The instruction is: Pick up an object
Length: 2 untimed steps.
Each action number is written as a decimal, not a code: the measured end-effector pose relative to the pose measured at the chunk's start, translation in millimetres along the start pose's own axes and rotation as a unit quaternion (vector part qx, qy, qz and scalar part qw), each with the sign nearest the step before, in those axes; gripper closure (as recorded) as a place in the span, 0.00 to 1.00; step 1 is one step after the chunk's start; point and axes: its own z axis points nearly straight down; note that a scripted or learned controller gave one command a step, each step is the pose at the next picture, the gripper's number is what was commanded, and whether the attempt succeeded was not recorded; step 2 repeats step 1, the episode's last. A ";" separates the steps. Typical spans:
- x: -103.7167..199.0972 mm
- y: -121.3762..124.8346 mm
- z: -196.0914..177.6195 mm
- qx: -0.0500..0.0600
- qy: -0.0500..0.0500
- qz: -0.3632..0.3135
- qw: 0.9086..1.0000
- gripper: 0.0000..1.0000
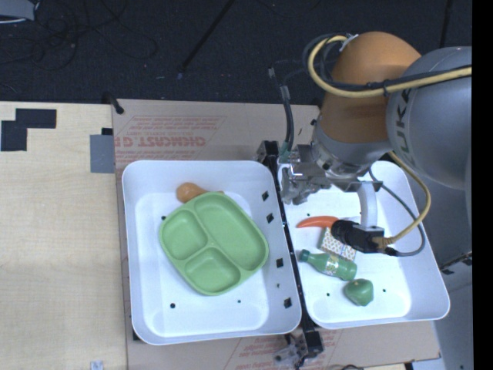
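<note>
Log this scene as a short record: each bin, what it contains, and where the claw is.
left bin: green divided plate; orange object partly hidden behind the plate's far edge
right bin: red pepper-shaped item, patterned packet, green bottle lying on its side, small green object
claw: over the right bin's far left corner, close to the wall between the bins
nearest item to claw: red pepper-shaped item
task state: no object seen lifted

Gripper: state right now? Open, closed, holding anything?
Gripper: cannot be told from this view. It is at the upper left corner of the right bin, just above the red pepper.
</note>
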 end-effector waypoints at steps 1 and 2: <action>57.8 -12.1 12.9 0.001 0.000 0.000 1.000 1.00; 57.8 -12.1 12.9 0.001 0.000 0.000 1.000 1.00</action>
